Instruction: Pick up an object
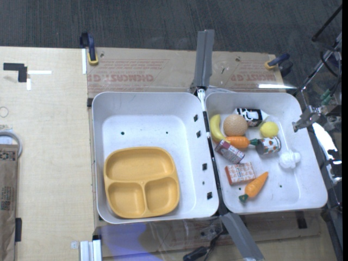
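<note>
My gripper (302, 125) hangs by the right bin's (304, 197) right rim, its opening beyond what I can tell, while two carrots (255, 185), a banana (216, 128) and lemon (268, 129) crowd that bin's far half

Robot barely in frame at right edge: metallic grey bracket piece (307, 119), thin dark cables (326, 58) looping above it, shiny silver strip below. Details blurry.

Two carrots (256, 185), two bins (103, 113)
</note>
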`<move>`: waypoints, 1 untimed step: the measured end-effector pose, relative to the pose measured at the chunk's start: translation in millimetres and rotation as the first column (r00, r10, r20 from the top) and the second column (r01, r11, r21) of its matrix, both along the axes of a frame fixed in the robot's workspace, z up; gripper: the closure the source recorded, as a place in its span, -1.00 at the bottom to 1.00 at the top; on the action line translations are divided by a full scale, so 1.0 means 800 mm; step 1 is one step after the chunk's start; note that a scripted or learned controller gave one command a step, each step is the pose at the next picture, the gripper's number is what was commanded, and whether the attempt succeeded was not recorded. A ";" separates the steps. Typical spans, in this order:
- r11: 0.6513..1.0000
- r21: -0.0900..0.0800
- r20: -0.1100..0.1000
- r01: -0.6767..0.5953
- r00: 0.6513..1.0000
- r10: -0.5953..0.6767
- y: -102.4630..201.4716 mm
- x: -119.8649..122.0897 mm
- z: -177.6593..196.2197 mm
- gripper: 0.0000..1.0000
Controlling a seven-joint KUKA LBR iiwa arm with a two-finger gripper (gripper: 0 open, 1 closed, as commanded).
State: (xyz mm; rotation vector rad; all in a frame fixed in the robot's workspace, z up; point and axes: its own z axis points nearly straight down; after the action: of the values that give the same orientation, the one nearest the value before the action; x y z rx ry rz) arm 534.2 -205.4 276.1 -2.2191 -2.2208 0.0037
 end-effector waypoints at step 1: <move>0.990 -0.001 0.001 0.144 0.990 -0.144 -0.021 0.048 -0.014 -1.00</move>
State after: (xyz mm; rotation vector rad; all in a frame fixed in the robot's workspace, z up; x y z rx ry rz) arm 572.2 -222.2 265.2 -2.3745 -2.0565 0.0035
